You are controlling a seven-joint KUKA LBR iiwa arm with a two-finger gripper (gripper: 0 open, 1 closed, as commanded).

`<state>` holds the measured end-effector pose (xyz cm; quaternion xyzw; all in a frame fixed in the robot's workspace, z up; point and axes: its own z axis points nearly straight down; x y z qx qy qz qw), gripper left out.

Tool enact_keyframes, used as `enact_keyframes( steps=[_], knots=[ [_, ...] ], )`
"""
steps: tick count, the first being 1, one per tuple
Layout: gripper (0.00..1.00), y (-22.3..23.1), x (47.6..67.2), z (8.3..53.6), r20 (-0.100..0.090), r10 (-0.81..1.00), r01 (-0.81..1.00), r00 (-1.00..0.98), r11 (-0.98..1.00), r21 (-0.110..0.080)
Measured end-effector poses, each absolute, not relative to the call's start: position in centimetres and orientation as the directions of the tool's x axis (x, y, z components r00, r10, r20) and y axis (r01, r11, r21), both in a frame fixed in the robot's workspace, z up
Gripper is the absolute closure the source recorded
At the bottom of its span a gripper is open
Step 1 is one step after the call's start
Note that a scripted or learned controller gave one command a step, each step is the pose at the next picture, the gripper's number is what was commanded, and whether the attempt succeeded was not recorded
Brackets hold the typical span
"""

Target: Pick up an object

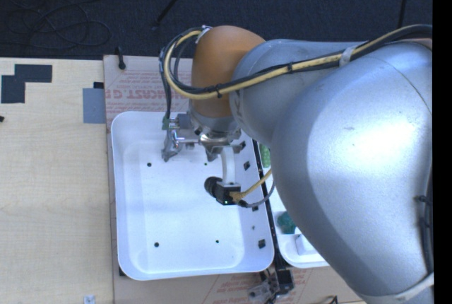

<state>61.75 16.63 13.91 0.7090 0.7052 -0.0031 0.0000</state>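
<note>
Hard to read at the gripper: a small metal cluster under the orange band. Hangs over the far half of the left bin. Cannot tell whether spread or closed, nor whether touching the bin floor. White floor there, marked with a few small dark dots.

Mostly covered by the bulky grey arm: the right bin, with just a corner of white rim and floor visible at the lower middle. In that sliver sits a teal object, cut off by the arm's edge, shape unclear. Higher up, along the divide between the bins, a thin strip of green, too little to name. Both well apart from the gripper.

Under the bins, brown cardboard with red print. To the left, a pale wooden bench top bearing dark squares and a grey patch. Beyond the bench, a dark floor strewn with black cables and crossed by thin dark rods, fine detail lost in the gloom.
</note>
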Motion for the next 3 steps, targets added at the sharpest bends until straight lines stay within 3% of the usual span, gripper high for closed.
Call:
enact_keyframes(
  steps=[1,2,3],
  knots=[
    [0.00,3.0,64.6,19.1,-0.007,1.000,1.000,0.012,-0.012,0.004],
    [0.00,0.4,64.4,22.0,-0.002,1.000,1.000,0.003,-0.003,0.001],
    [0.00,0.6,64.4,21.8,0.000,1.000,1.000,0.000,0.000,-0.003]
  ],
)
